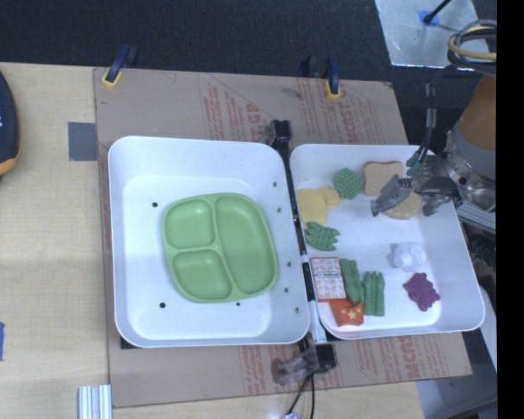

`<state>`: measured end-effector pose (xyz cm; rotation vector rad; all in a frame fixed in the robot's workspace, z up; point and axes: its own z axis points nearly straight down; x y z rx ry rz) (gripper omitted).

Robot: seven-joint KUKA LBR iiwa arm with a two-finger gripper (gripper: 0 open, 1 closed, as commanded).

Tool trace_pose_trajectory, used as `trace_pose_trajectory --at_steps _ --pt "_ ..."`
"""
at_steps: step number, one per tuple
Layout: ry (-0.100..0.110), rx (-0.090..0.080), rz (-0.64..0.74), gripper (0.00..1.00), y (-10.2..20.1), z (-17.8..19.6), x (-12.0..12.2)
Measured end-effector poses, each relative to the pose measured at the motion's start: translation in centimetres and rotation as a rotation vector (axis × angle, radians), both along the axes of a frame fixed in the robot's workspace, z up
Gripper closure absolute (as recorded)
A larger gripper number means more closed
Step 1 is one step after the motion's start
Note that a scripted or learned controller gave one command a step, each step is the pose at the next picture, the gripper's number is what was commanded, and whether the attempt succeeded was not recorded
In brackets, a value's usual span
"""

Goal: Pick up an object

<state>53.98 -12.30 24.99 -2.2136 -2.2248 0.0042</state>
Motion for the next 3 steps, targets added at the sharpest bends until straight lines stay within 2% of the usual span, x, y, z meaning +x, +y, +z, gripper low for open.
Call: trace_pose_trajectory --at_steps 1,2,3 --pt "0.006 -0.001 -0.002 0.00 -4.4 -12.7 5.4" --pt "-0.007 -0.001 0.002 0.00 -3.1 -12.4 11.3" --pt "-0.002 -0.001 0.002 1.00 -3.3 -11.3 11.0"
